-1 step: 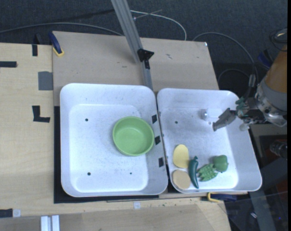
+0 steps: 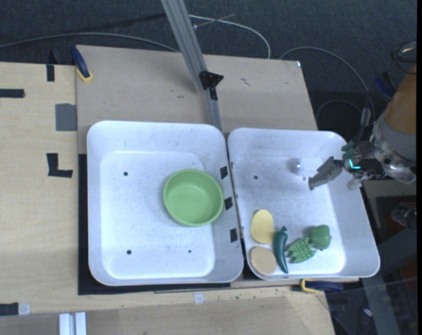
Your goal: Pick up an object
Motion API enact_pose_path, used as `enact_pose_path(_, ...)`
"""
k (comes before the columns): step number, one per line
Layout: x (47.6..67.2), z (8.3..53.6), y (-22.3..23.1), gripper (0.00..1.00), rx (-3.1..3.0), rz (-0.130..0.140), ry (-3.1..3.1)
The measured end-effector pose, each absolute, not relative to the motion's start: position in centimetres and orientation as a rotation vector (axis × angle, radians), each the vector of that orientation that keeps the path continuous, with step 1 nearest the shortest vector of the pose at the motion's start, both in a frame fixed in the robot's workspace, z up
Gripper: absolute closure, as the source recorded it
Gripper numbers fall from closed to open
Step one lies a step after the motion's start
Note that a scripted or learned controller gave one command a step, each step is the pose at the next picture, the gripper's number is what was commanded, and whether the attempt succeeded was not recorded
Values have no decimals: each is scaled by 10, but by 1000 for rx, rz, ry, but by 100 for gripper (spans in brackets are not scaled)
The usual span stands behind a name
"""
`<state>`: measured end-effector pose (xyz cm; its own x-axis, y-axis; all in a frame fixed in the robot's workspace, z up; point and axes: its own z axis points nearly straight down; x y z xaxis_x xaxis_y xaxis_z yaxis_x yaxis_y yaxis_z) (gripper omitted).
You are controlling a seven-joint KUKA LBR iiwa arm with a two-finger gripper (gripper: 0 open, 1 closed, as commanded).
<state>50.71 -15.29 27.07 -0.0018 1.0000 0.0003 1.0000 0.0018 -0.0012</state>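
The hand [image 2: 327, 172], whose grip I cannot tell, hangs over the right bin [image 2: 280, 145]; a green pepper [image 2: 280, 248] lies well below it

A green bowl [image 2: 193, 197] sat upright in the left bin. In the right bin's near corner lay a yellow oval piece [image 2: 262, 225], a tan one [image 2: 262, 259], a dark green pepper [image 2: 280, 248] and a knobbly green toy [image 2: 310, 243], clustered close together.
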Motion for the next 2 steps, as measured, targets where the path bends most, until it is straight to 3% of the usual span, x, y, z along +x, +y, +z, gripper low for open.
enact_pose_path(2, 509, 146, -145, 0, -2215, 8, -2218)
